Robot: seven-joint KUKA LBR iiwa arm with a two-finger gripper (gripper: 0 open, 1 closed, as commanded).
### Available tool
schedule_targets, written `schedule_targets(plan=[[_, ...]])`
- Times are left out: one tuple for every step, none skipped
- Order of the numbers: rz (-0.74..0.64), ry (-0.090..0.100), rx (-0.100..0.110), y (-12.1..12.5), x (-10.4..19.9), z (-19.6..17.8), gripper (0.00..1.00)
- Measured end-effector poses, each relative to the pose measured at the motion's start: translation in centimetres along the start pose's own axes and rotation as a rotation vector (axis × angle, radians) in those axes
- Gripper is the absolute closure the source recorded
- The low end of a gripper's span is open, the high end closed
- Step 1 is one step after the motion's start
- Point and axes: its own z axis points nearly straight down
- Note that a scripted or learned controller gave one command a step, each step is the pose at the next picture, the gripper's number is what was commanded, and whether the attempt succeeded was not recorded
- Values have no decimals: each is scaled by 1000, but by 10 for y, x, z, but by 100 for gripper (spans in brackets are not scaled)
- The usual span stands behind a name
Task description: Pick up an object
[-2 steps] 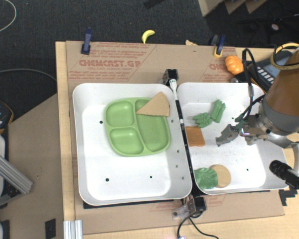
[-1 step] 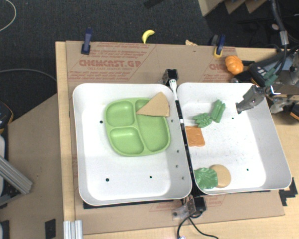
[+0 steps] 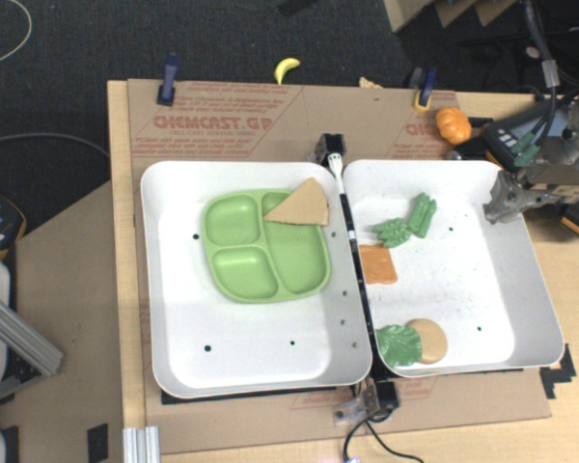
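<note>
Left bin (image 3: 174, 336): we see a green divided plate (image 3: 267, 246) with three compartments lying in its upper half, slightly turned. A tan wedge-shaped piece (image 3: 300, 205), like a slice of bread or cheese, rests on the plate's upper right corner and reaches over its rim.

Right bin (image 3: 502, 287): we see four small things. A green leafy toy vegetable (image 3: 408, 222) lies near the upper left. An orange flat block (image 3: 377, 264) lies just below it, close to the wall between the two bins. At the lower left, a second green leafy piece (image 3: 399, 344) touches a round tan disc (image 3: 428, 340), like a cookie.

Gripper (image 3: 510, 198): it is at the upper right rim of the right bin, well apart from all the things in this bin. We cannot tell how the jaws stand, because the grey parts there are blurred and mixed together. We see nothing between them.

Desk (image 3: 222, 123): a brown cardboard sheet with red printed letters lies under both bins. Two blue clamps (image 3: 167, 80) hold its far edge. A small orange round thing (image 3: 453, 124) sits near the upper right corner, and a yellow banana-shaped toy (image 3: 287, 68) lies just beyond the far edge.
</note>
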Motion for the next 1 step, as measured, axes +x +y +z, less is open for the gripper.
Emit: schedule_targets(plan=[[-5,3,0,10,51,-14,100]])
